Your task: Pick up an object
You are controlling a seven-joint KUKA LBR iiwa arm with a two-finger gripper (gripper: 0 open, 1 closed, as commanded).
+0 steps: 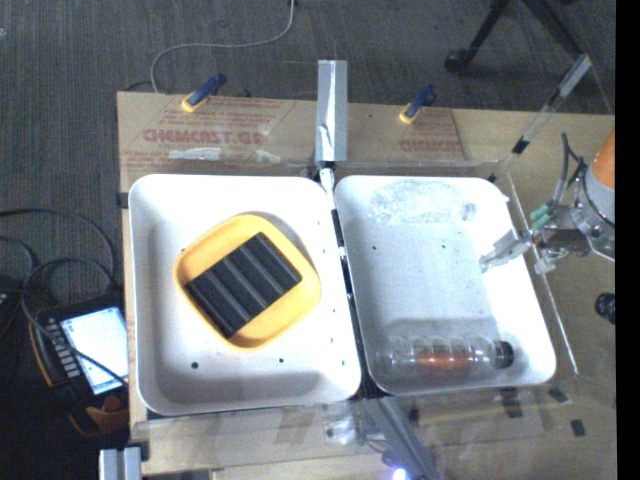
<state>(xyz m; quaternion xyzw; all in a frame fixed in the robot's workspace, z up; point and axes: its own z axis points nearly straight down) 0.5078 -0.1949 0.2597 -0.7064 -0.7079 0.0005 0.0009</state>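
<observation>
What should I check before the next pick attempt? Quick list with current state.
1. Target present: ok. A clear plastic bottle lies on its side along the near wall of the right bin.
2. Alternative target: ok. A yellow tray with a black ribbed insert sits in the middle of the left bin.
3. Hand position: not ok. The hand sits over the right bin's right rim, away from both objects.
4. Hand free of load: ok, nothing visible between its fingers.
5. Finger opening: cannot tell at this size.
6. Path to the bottle: ok, bare bin floor between the two.
</observation>
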